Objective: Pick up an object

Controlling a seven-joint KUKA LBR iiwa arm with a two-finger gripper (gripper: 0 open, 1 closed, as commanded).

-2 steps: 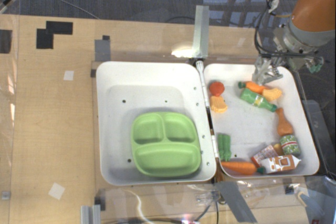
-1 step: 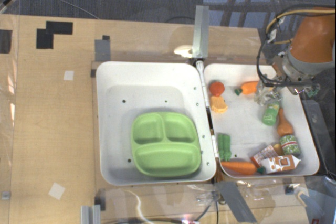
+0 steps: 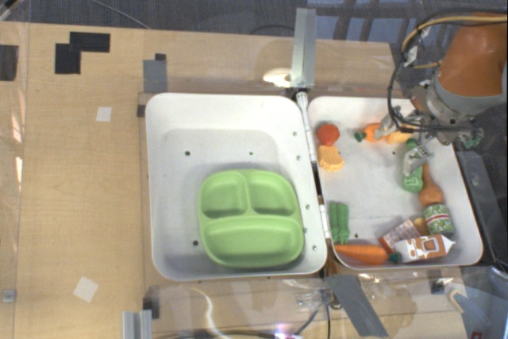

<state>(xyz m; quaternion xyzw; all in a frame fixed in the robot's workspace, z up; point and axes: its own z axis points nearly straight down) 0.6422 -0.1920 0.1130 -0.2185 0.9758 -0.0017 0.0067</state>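
Arm over the right bin point(image 3: 468, 246), toys scattered below.
My tool point(image 3: 414, 153) hovers above a green toy point(image 3: 411, 183); grip state unclear. I'd descend straight, centred, avoiding the neighbouring orange piece point(image 3: 430, 193).

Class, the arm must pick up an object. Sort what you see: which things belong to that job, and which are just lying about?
Job:
two-finger gripper
small green toy beneath it
right white bin holding toys

Lying about:
green three-compartment plate
left white bin
black tape marks
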